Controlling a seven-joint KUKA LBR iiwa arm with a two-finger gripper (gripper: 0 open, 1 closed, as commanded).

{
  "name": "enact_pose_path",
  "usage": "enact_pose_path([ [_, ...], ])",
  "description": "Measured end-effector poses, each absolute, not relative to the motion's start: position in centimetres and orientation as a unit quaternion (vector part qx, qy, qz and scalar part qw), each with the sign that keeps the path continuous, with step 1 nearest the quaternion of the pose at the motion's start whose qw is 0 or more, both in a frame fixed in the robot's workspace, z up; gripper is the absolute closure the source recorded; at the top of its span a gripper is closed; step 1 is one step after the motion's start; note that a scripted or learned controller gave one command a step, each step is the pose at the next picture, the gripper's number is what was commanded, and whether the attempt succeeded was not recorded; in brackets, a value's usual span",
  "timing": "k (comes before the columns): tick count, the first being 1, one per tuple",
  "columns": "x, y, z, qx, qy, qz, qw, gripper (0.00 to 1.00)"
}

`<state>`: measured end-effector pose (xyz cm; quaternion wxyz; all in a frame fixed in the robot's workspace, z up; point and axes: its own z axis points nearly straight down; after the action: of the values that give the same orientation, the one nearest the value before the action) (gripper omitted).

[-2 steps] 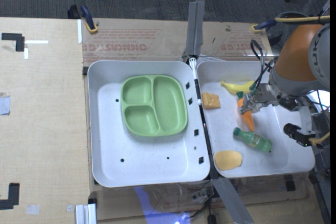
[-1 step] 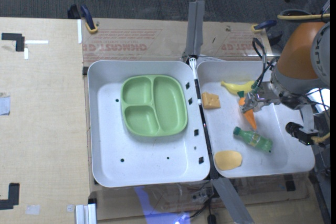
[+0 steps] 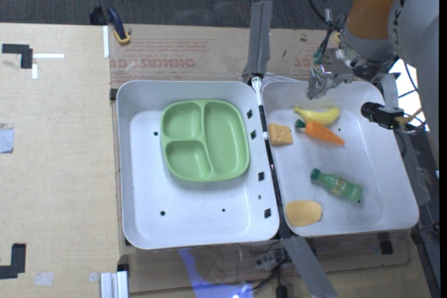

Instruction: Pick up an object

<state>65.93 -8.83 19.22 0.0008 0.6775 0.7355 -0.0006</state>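
Nearest, at the front of the right bin [image 3: 391,220], lies a flat yellow-orange piece [image 3: 304,212]; just behind it a green bottle [image 3: 336,185] lies on its side, tilted; further back an orange carrot [image 3: 324,133] rests just beside a yellow banana [image 3: 316,113], with a tan wedge [image 3: 281,135] near the dividing wall; in the left bin [image 3: 140,220] a green divided plate [image 3: 205,140] sits toward the middle; at the far edge of the right bin the jaws [image 3: 318,85] hang above the bin floor, just behind the banana and apart from it, with nothing between them; whether they are spread or closed I cannot tell; around both bins lies the worktop [image 3: 56,171].
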Motion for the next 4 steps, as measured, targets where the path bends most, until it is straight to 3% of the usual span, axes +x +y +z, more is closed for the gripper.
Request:
enact_pose_path([
  [1, 65.9, -8.8, 19.2, 0.678, 0.735, -0.0009, 0.001, 0.00],
  [2, 64.2, -11.3, 11.1, 0.644, 0.765, 0.0035, 0.007, 0.00],
  [3, 60.9, -12.2, 9.3, 0.608, 0.794, -0.0003, 0.000, 0.00],
  [4, 60.9, -12.4, 10.3, 0.610, 0.793, 0.0000, 0.001, 1.00],
])
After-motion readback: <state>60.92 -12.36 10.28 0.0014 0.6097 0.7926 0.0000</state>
